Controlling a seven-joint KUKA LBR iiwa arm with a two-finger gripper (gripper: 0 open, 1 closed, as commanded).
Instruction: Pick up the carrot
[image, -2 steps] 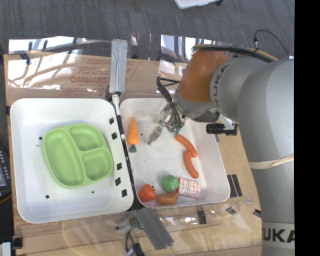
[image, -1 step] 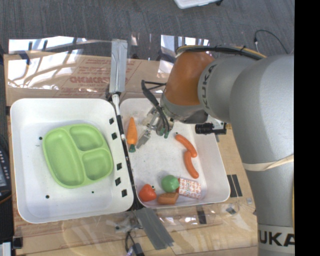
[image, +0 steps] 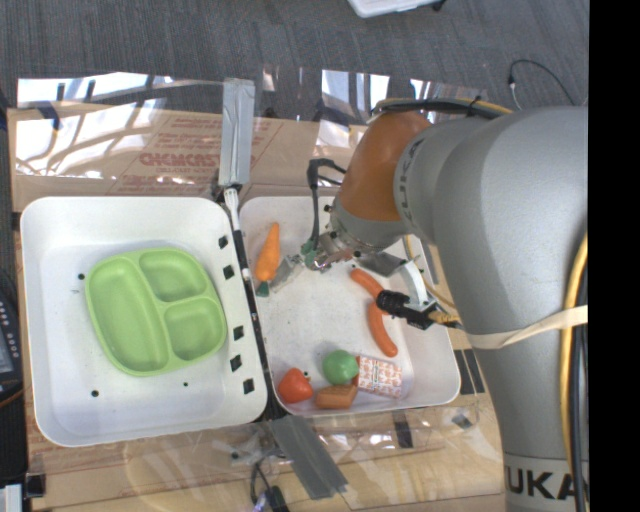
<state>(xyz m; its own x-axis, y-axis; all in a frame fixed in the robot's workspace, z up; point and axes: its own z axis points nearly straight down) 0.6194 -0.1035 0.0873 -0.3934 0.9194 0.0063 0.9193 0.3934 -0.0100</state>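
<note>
The carrot (image: 268, 250) is orange with a small green stem end. It lies almost upright along the left wall of the right bin (image: 440, 370), near the bin's far corner. My gripper (image: 289, 271) reaches in from the right and sits low in the bin just right of the carrot's lower end, close to the green tip. Nothing shows between it and the carrot that tells a hold. The grey arm with its orange band (image: 375, 170) hangs over the far right part of the bin.
Two red sausages (image: 381, 330) lie right of centre. A green ball (image: 340, 366), a red tomato (image: 294, 385), an orange piece (image: 336, 397) and a patterned packet (image: 381, 375) crowd the near wall. The left bin (image: 50, 400) holds a green divided plate (image: 154, 310).
</note>
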